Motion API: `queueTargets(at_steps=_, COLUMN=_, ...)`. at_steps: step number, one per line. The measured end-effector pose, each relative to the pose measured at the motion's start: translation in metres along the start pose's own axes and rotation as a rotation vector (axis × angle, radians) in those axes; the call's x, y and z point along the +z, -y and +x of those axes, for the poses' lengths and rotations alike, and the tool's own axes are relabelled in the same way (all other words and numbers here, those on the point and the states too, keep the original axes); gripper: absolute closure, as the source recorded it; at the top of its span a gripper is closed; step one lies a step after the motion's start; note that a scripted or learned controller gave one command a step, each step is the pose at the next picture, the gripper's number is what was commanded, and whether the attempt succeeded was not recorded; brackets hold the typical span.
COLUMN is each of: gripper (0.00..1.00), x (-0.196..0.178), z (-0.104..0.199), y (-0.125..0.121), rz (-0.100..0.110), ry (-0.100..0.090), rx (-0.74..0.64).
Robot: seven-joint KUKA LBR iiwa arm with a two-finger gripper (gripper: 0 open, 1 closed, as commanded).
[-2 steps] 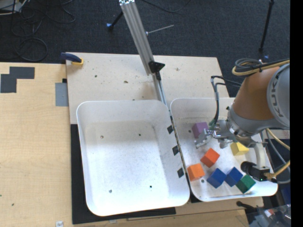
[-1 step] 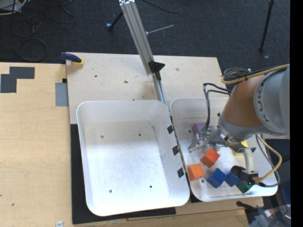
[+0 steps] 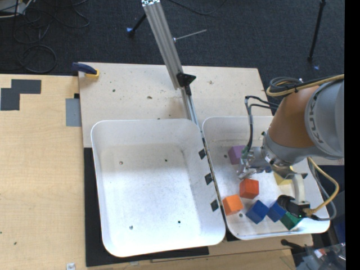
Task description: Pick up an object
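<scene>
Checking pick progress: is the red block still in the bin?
In the bin: the red block lies on the right bin's floor, just below the gripper.

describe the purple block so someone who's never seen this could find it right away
Start at the right-hand shallow white bin, the one the grey and orange arm reaches into. The small purple block lies left of the end effector, farther up the view than the other blocks. It is the lone purple piece; its neighbours are red, orange, blue and green.

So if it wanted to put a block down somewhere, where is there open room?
The left bin offers a wide bare floor. In the right bin, only the far strip behind the purple block is free; the near end is crowded with the red block, orange block, blue blocks and the gripper.
</scene>
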State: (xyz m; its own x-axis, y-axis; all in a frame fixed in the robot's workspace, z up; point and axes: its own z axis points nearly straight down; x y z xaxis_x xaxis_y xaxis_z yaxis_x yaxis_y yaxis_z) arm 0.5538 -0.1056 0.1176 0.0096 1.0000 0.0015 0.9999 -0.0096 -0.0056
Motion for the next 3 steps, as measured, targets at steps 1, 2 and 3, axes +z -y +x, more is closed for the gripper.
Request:
queueTargets(at_steps=1, gripper=1.0, x=-0.063, z=-0.003, y=-0.002, rz=-0.009, ry=0.002, rx=-0.009)
queueTargets(at_steps=2, gripper=1.0, x=-0.123, z=-0.001, y=0.004, rz=-0.009, ry=0.002, rx=-0.01)
queueTargets(at_steps=3, gripper=1.0, x=-0.147, z=-0.003, y=0.004, rz=-0.006, ry=0.002, rx=-0.009)
